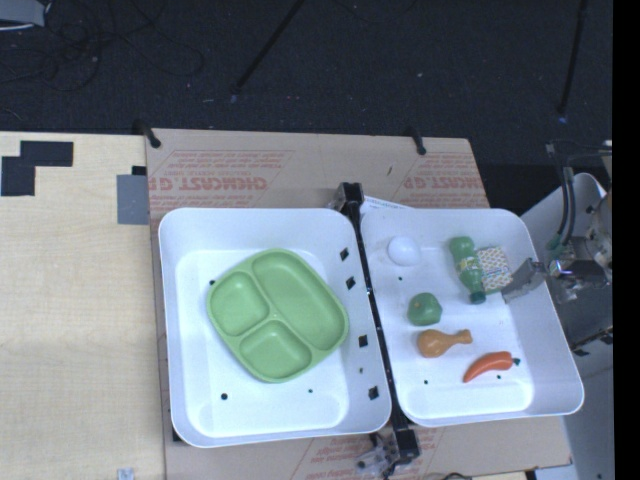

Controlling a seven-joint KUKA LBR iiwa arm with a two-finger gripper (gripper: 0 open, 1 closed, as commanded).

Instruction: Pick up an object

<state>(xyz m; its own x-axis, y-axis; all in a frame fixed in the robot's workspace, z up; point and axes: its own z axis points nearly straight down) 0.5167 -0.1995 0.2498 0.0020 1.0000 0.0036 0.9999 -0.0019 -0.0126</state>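
Observation:
The right bin (pixel 540 393) holds a white ball (pixel 403 250), a green bottle with a pale label (pixel 468 266), a round green toy fruit (pixel 424 309), an orange drumstick-shaped toy (pixel 443 342) and an orange-red chili (pixel 488 366). My gripper (pixel 524 279) reaches in over the bin's right rim, just right of the green bottle and close to its label. Nothing is seen held in it. The rest of the arm (pixel 585 253) sits at the right edge, partly cut off.
The left bin (pixel 190 268) holds a green divided plate (pixel 277 314). A black divider (pixel 362 298) runs between the two bins. Both bins rest on a cardboard sheet (pixel 300 173) on a pale wooden bench (pixel 70 308).

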